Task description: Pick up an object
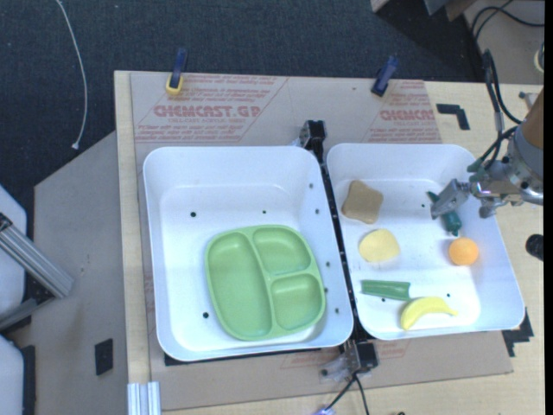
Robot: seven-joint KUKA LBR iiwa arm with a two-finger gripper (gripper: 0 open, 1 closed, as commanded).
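Hovering at the right white bin's (510,266) far right edge, the grey two-finger gripper (453,207) is gripping nothing visible, jaw state unclear, while the round orange ball (464,252) is sitting just below it, unpicked.

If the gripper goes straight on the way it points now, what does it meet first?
Probably the bare floor of the right bin: the gripper points down near its right wall, just above the orange ball in the picture. Depth is unclear.

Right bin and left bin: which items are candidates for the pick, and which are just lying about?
Pick candidates, right bin:
tan bread slice
pale yellow round piece
orange ball
green stick
yellow banana

Lying about:
green divided plate, left bin
blue clamps
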